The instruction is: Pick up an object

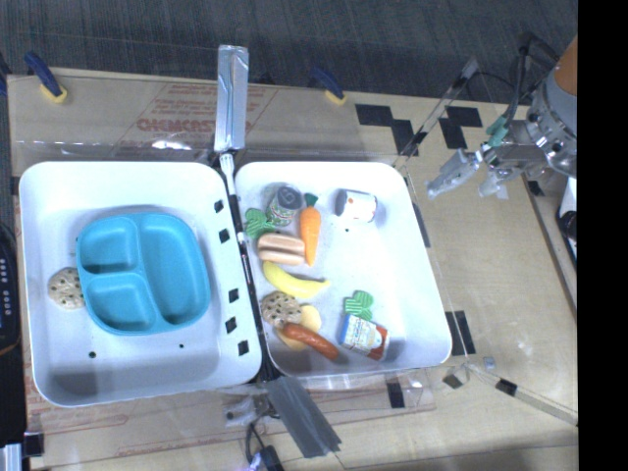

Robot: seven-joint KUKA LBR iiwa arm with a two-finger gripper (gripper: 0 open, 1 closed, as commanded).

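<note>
The arm reaches in at the surface's far right edge, its hand (453, 177) pointing left and slightly downward, hanging clear with nothing between its pale fingers (442, 180).

A single fixed camera hangs above the bench and looks down at a slant, with the bench's far edge and dark floor along the top of the frame and its near edge at the bottom. It stands far enough off to take in both white bins whole, the left bin (39, 263) and the right bin (417, 263) sitting side by side across the middle of the frame, with a strip of bench (500, 292) around them. The arm (549, 116) enters at the upper right, cut off by the frame's edge.
</note>
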